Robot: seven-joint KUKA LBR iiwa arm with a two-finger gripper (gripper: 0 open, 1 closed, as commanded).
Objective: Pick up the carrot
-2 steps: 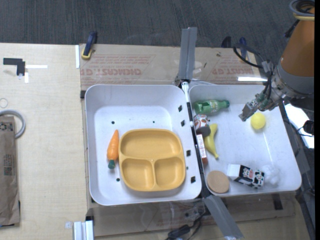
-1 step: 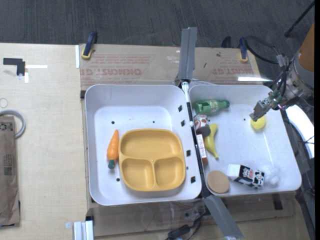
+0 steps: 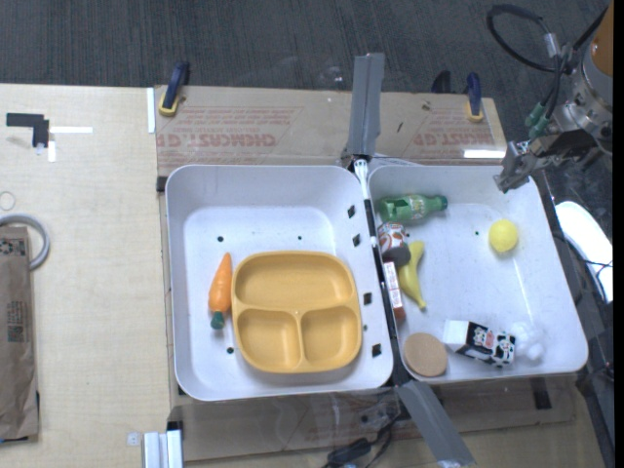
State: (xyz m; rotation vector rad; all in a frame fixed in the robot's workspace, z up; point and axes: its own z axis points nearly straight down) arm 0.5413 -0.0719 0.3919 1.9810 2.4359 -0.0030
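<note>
Dark carpet floor (image 3: 244,18) beyond wooden bench (image 3: 78,261)

— What am I looking at, surface-wise?
— I see glossy white plastic bins (image 3: 185,261), a matt yellow plastic tray (image 3: 295,312), a smooth orange carrot (image 3: 221,283), brown printed cardboard (image 3: 263,130).

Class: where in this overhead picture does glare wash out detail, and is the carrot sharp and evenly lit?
Camera view: strong glare on the right bin's rim, beside the gripper; the carrot is evenly lit, slightly soft, casting little shadow.
</note>
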